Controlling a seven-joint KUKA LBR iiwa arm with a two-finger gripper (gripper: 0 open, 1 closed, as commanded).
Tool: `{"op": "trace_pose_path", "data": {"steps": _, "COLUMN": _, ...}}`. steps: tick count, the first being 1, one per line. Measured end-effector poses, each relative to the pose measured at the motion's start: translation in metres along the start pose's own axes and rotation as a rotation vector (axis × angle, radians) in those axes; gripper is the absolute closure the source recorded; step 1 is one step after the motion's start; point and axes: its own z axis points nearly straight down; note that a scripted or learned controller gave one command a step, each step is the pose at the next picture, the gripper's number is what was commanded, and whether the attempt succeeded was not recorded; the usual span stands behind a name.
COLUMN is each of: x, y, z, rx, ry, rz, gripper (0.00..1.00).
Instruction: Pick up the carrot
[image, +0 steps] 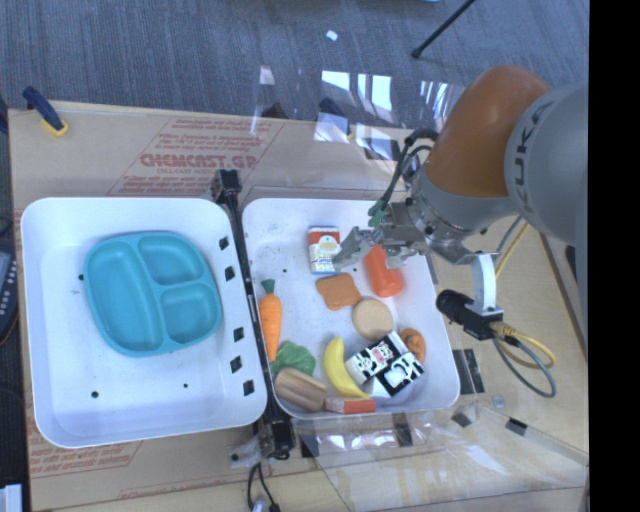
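Note:
The carrot (270, 318) is orange with a small green top and lies lengthwise along the left wall of the right bin (284, 218). Its top points to the far side. My gripper (374, 250) hangs over the far middle of that bin, about a hand's width right of the carrot and apart from it. It is open, with one grey finger (347, 247) reaching left. An orange-red toy (383, 273) lies just below the gripper. Nothing is held.
Around the carrot lie a green leafy toy (293, 356), a tan loaf (298, 388), a banana (338, 364), a brown slice (338, 291), a round bun (372, 318), a small can (322, 249) and a black-and-white box (390, 366). The left bin (60, 400) holds a blue divided plate (152, 290).

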Motion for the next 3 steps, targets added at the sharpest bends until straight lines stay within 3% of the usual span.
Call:
{"op": "trace_pose_path", "data": {"steps": 1, "x": 0.055, "y": -0.024, "z": 0.068, "rx": 0.006, "ry": 0.001, "rz": 0.035, "gripper": 0.0}}
{"op": "trace_pose_path", "data": {"steps": 2, "x": 0.024, "y": -0.012, "z": 0.166, "rx": 0.0, "ry": -0.003, "rz": 0.337, "gripper": 0.0}}
{"op": "trace_pose_path", "data": {"steps": 3, "x": 0.024, "y": 0.014, "z": 0.165, "rx": -0.001, "ry": 0.002, "rz": 0.653, "gripper": 0.0}}
